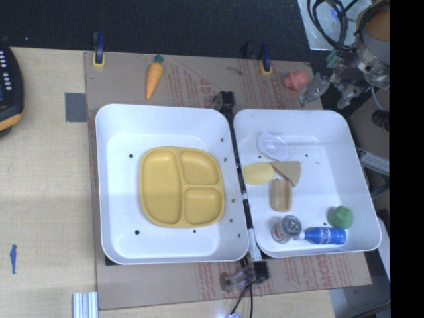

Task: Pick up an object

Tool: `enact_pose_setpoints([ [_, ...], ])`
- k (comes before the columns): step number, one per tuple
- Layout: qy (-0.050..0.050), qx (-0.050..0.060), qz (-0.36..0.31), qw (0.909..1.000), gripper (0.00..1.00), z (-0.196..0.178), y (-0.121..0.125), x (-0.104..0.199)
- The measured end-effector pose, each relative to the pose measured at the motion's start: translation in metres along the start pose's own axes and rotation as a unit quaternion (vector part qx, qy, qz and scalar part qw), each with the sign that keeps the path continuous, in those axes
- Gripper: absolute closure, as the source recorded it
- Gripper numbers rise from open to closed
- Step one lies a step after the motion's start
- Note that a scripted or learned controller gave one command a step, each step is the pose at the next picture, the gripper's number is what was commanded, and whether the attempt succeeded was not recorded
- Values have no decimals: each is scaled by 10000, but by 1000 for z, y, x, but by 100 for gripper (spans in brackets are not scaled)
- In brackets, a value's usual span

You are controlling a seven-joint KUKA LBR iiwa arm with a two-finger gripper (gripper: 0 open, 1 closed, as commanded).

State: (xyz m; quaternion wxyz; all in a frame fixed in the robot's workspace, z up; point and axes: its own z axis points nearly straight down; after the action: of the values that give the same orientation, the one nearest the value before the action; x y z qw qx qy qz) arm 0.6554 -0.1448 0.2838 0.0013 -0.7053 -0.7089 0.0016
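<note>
The right bin holds a clear plastic piece, a pale yellow oval, a tan wedge, a tan oblong block, a small round tin, a blue bottle and a green round object. My gripper hangs at the upper right, above the cardboard just beyond the right bin's far edge. Its fingers look spread, with nothing between them. A pink object lies on the cardboard just left of the gripper.
The left bin holds a yellow divided plate. A toy carrot lies on the cardboard behind the left bin. Clamps hold the cardboard's far edge. A black-and-orange device sits at the far left.
</note>
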Motion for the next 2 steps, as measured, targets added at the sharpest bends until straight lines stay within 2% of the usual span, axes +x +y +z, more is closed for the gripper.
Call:
enact_pose_setpoints([
  [1, 16, 54, -23, 10000, 0, 135, -26, 48],
  [2, 7, 53, 34, 10000, 0, 178, -117, -5],
])
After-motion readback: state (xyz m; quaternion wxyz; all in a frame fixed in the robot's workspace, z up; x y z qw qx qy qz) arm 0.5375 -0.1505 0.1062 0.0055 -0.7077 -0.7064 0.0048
